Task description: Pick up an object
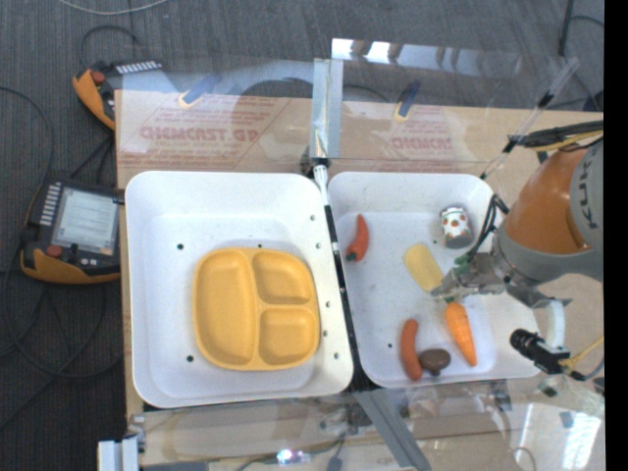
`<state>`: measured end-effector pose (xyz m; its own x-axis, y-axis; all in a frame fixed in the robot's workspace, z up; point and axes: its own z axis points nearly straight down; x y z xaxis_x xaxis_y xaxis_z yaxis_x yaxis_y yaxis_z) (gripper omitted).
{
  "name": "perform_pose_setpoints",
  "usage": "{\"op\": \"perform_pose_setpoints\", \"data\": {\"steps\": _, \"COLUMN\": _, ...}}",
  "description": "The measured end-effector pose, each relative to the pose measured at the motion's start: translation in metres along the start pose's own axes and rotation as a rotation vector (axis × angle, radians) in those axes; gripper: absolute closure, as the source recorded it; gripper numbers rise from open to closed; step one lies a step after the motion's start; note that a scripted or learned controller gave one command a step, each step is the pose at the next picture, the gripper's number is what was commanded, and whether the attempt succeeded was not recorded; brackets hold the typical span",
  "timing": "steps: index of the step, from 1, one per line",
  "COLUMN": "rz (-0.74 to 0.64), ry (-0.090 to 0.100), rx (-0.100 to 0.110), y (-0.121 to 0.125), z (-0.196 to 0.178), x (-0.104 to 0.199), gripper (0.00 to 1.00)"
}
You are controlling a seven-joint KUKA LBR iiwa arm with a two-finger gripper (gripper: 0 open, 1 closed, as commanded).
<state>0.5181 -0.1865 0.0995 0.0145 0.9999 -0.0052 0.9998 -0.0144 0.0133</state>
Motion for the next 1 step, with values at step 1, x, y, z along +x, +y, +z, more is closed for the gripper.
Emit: {"op": "perform_pose_setpoints", "data": {"steps": 1, "rz": -0.111, "ry": 0.005, "rx": 0.014, "y": 0.0359, "z": -0.1241, "x": 0.0107, "gripper": 1.0}}
